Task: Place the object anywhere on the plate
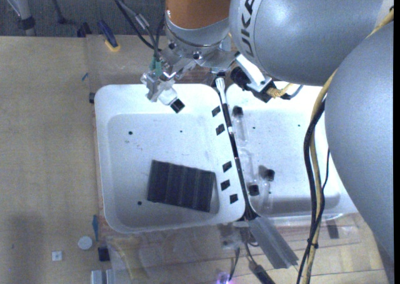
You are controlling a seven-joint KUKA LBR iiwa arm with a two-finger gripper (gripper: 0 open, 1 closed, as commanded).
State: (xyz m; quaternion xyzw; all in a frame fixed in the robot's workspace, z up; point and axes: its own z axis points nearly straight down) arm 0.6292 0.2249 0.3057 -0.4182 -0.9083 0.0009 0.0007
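A dark ribbed rectangular plate point(181, 187) lies flat in the lower middle of the left bin point(119, 151). My gripper point(160, 91) hangs over that bin's far rim, well above and behind the plate. A small black piece point(177, 106) shows right at the gripper's lower right tip, over the bin's back wall. Whether it is gripped or just lies beneath, I cannot tell. The arm's grey body and orange band cover the upper right of the view.
The right bin point(294, 145) holds a small dark bit point(266, 174) near its left wall. Several black square marks point(225, 167) run along the rim between the bins. Small odd items point(84, 243) lie on the bench at lower left.
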